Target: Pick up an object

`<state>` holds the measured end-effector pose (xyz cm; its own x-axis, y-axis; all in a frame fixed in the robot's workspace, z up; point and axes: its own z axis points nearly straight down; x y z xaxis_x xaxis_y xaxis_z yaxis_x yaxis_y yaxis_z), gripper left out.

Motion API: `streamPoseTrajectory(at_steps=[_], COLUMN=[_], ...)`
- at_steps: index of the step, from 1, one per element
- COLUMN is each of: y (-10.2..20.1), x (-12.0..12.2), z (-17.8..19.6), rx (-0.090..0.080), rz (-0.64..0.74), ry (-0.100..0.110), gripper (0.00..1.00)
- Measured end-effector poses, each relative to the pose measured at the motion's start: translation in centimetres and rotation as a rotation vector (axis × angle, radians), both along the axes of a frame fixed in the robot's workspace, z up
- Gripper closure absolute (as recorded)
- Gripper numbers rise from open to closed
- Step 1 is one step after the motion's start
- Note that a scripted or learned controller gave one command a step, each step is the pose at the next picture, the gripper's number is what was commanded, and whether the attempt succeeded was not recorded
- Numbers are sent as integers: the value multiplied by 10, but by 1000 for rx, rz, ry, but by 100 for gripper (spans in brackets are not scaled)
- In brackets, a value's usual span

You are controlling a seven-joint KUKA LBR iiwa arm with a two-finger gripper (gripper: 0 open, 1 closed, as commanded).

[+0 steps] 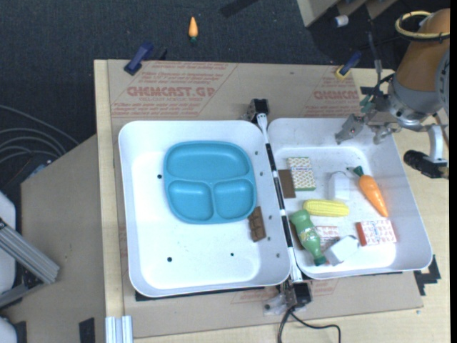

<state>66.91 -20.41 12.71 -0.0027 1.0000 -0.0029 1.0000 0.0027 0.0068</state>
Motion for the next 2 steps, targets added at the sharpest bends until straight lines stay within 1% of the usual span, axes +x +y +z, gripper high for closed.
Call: streamPoseTrajectory(at_steps=[1, 2], y=[-9, -12], x=[-1, 0], z=[-41, -31], rx=[18, 6], rz=[1, 2], ry=[14, 5], gripper=[0, 100])
